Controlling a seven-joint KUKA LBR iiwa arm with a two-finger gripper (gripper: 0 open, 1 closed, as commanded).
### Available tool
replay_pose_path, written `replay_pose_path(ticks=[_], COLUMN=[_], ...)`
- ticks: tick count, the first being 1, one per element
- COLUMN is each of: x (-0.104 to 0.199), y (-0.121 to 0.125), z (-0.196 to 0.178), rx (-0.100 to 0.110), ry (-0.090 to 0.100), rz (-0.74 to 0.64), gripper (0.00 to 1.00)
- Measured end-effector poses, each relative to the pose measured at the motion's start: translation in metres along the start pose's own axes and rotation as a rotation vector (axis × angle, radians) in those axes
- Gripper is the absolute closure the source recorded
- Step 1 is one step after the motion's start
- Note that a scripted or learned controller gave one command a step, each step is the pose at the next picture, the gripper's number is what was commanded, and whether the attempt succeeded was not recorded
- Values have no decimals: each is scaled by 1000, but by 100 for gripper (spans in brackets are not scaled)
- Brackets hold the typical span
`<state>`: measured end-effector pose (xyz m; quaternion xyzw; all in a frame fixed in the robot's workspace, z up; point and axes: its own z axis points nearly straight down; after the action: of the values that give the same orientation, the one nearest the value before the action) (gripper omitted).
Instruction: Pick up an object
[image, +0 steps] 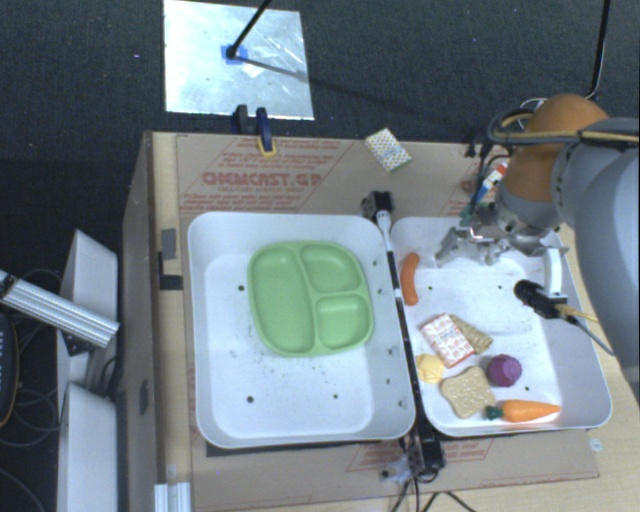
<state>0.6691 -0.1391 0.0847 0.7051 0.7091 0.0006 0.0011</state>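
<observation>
The arm (590, 170) is seen reaching in over the back of the right bin (585, 385); the gripper (478, 245) hangs low near that bin's rear wall. Whether it is released or clenched cannot be told, and nothing is seen in it. Left of the gripper, past the shared rims, the left bin (215, 300) holds a green divided plate (309, 298). Bare bin floor lies just in front of the gripper. Further forward, clustered, are a cracker packet (447, 340), toast (468, 390), a carrot (528, 409), a purple item (504, 370) and a yellow piece (430, 368). A sausage (409, 277) lies front-left, against the left rim.
</observation>
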Motion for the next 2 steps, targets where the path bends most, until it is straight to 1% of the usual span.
replay_pose_path(ticks=[1, 2], x=[2, 15], y=[0, 0], z=[0, 0], rx=[1, 0], ry=[0, 0], rz=[1, 0], gripper=[0, 0])
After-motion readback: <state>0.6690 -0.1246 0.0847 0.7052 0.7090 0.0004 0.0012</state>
